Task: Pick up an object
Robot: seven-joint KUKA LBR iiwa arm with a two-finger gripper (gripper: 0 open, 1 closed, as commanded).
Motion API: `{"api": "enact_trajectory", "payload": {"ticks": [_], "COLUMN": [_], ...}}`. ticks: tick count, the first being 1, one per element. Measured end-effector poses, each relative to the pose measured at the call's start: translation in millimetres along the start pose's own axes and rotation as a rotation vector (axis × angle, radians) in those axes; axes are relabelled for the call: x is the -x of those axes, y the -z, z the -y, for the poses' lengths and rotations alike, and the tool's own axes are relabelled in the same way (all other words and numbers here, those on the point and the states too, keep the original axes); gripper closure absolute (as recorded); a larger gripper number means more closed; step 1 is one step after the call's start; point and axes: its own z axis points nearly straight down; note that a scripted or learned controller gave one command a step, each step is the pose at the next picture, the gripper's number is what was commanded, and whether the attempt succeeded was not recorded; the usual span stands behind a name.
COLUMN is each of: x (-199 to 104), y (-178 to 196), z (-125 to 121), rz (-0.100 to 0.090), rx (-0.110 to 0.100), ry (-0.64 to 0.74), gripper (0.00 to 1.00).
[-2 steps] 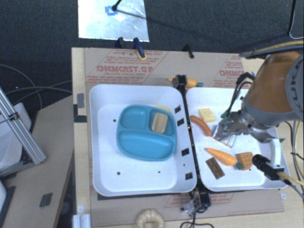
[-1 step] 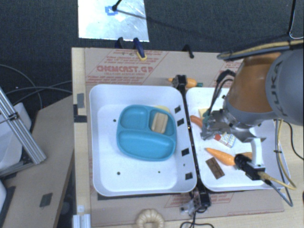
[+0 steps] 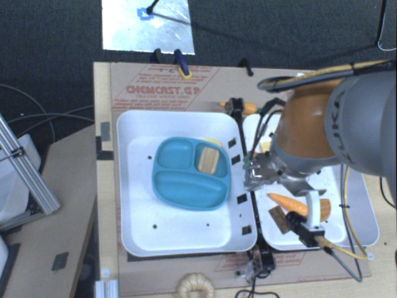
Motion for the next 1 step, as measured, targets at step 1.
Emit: {"api": "enact_trajectory", "payload": {"ticks": [1], "x": [-17.8], "y": [2.9], "z": [2.5], "rz": [0.0], "rx": [0.002], "ry": [-0.001], "gripper": [1.0]}}
